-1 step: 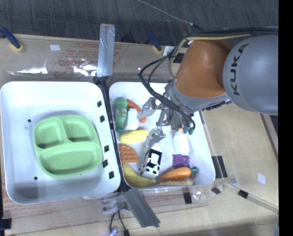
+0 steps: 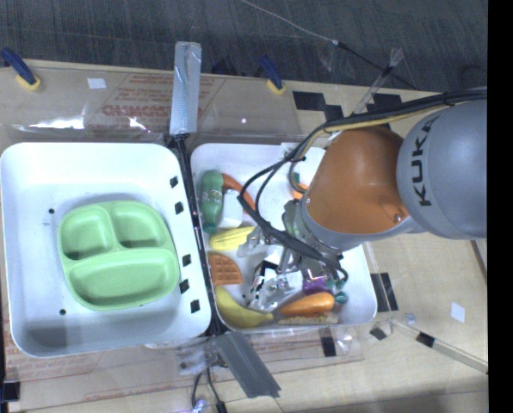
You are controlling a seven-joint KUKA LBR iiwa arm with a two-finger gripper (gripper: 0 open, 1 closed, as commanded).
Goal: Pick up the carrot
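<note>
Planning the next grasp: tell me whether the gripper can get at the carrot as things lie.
Probably yes. The gripper hangs low in the right bin, the carrot just beside it, its top uncovered; the banana crowds its left end.

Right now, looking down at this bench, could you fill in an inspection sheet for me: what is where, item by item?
Surface: bench with two shallow white bins, left bin and right bin, side by side.
Job's things: carrot lies near the right bin's front edge, beside the banana.
Clutter: green divided plate in the left bin; in the right bin a green vegetable, a yellow corn-like piece and a waffle-like piece.
Grippers: gripper is low in the right bin, just left of the carrot; its finger state is unclear.
Cables: black cables loop from the arm's wrist over the right bin.
Surroundings: blue clamps on the bench's far edge; dark floor beyond.
</note>
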